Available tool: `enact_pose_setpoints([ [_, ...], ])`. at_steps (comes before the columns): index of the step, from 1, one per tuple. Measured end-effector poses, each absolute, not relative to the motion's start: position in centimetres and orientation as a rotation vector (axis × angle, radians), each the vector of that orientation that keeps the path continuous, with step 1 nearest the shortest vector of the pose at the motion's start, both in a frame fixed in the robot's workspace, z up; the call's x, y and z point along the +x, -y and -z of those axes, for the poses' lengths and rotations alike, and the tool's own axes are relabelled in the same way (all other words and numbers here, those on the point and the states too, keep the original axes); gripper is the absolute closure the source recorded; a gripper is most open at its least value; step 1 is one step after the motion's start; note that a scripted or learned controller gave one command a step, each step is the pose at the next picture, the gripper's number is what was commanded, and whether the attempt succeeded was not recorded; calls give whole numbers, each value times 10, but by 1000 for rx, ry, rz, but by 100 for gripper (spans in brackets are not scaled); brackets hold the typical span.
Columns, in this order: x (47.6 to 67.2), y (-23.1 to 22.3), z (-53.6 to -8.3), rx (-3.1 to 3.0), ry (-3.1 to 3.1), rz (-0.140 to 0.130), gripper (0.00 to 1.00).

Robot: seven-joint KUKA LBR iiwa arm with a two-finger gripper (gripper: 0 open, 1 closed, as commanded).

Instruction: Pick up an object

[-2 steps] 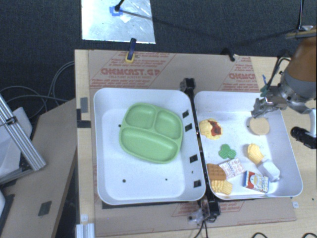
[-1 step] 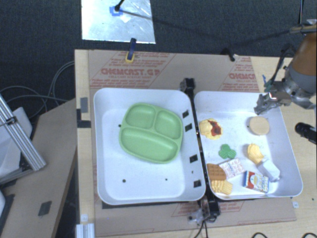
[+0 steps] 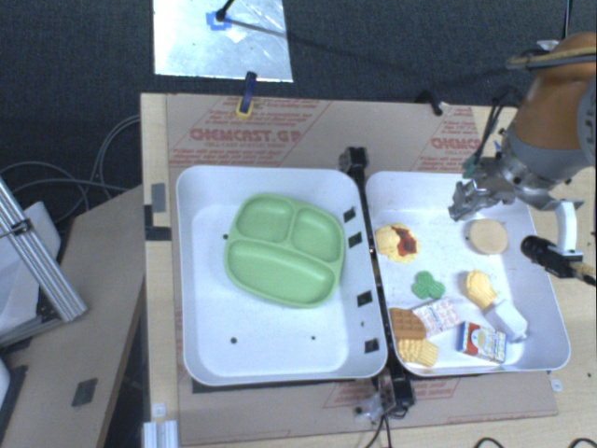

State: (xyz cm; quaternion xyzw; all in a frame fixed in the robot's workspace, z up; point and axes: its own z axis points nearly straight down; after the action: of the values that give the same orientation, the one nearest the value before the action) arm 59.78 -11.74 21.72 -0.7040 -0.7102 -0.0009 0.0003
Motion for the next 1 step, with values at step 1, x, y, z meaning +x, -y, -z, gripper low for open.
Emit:
enact_pose_setpoints([
  [1,594,70,-227,-2212,2232,4,100],
])
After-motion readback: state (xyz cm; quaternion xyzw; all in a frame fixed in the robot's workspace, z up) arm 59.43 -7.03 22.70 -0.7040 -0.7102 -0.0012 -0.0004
